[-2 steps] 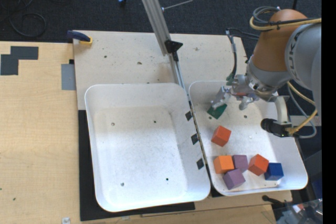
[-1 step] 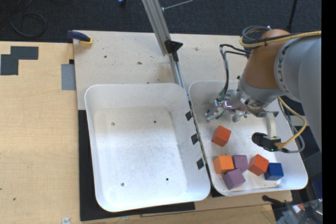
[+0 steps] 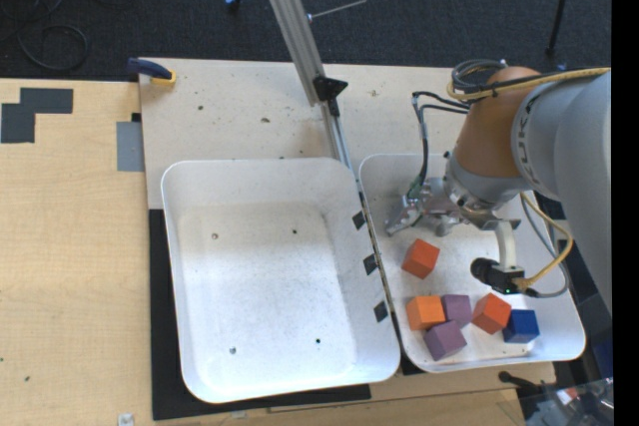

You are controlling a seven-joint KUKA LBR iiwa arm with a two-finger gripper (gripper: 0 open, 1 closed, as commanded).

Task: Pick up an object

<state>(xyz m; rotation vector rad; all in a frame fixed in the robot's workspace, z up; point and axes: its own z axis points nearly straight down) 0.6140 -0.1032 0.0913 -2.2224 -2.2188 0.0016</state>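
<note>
My gripper [image 3: 411, 212] hangs low over the upper left part of the right bin [image 3: 565, 342], close to the bin's left wall. An orange-red cube [image 3: 420, 257] lies just below and to the right of it, apart from it. Further toward the front of the same bin lie an orange cube [image 3: 425, 311], two purple blocks [image 3: 456, 306] [image 3: 444, 340], a second orange-red cube [image 3: 491, 311] and a blue cube [image 3: 520, 325]. I see nothing held in the gripper.
The left bin [image 3: 260, 274] sits beside the right one, and black clips [image 3: 370, 263] line the wall they share. A slanted aluminium post [image 3: 295, 15] rises behind the bins. A blue clamp [image 3: 150, 70] sits at the bench's back left corner.
</note>
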